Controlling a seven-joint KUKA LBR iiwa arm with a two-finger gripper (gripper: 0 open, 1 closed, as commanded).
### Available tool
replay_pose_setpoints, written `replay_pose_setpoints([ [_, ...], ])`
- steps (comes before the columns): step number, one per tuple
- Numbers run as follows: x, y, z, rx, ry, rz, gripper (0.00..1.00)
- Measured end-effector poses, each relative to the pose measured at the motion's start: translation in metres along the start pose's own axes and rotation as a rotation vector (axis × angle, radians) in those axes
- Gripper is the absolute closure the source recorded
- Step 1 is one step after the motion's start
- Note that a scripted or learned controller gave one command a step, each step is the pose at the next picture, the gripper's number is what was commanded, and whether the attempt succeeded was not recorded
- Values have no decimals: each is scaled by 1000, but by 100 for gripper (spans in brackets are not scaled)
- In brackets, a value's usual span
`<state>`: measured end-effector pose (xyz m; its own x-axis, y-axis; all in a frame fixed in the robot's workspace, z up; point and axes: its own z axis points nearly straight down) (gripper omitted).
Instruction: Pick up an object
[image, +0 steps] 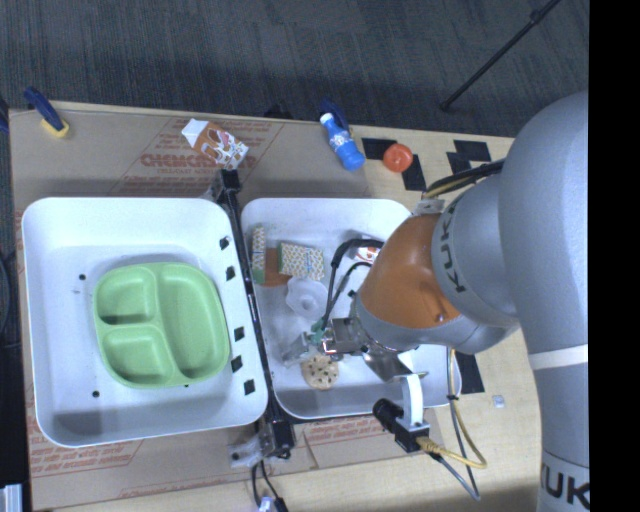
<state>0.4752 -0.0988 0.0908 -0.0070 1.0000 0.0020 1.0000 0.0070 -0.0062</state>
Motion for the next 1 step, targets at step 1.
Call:
replay_pose_setpoints([
  [1,0,1,-10,0,-1,-5,100],
])
